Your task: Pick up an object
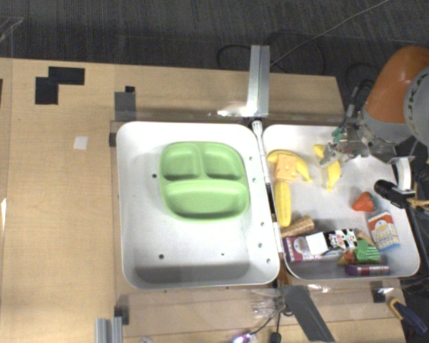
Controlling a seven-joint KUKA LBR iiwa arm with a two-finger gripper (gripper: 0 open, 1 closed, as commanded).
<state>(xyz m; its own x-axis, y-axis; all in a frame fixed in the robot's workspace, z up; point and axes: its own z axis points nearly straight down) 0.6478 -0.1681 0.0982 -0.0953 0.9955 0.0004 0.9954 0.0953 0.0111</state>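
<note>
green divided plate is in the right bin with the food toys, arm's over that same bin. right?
Not quite. The camera view shows the green divided plate alone in the left bin. The food toys, such as the corn cob, lie in the right bin, and the arm is over that one.

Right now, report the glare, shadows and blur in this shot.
Camera view: soft shadow pools in the left bin under the green tray; glare whitens the metal post between the bins; the small objects near the gripper look soft and lack detail.
</note>
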